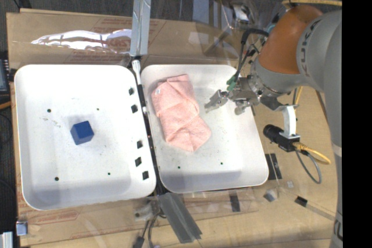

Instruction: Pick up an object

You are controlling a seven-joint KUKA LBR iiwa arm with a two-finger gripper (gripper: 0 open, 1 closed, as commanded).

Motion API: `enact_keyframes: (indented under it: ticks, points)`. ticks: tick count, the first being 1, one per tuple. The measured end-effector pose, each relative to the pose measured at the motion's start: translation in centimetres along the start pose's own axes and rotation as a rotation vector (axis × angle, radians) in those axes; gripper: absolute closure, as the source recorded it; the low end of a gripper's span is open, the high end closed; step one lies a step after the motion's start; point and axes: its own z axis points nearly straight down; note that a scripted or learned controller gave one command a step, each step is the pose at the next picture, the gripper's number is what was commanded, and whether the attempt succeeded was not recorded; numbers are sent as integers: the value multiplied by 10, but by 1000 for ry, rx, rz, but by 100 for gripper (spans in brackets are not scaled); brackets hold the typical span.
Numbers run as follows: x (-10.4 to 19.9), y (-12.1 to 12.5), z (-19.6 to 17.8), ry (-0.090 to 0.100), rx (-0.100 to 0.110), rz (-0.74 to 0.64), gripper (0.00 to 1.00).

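Dark ribbed flooring surrounds a brown cardboard-covered bench, whose flat top carries strips of shiny clear tape and two shallow white bins with rounded corners, set side by side and joined by a grey metal bar with black clips. One arm, smooth grey with a glossy orange band, reaches in from the right over the right bin. That bin's plastic floor is lightly speckled and holds one pink cloth, soft and crumpled, folded into a long lump lying diagonally along the bin's left half. The left bin holds one small blue cube, hard-edged and matte, sitting alone left of the bin's centre. One metallic gripper hangs just to the right of the cloth, near it but apart; its two thin fingers look slightly spread, with nothing held between them.
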Motion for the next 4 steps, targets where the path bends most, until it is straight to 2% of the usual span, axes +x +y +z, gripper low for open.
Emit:
enact_keyframes:
  ticks: [1,2,3,4]
  points:
    - [18,16,111,-2,-7,-114,0]
    - [7,20,110,-1,-9,-147,0]
    - [23,12,111,-1,-5,-173,0]
    - [15,-9,111,-1,-7,-137,0]
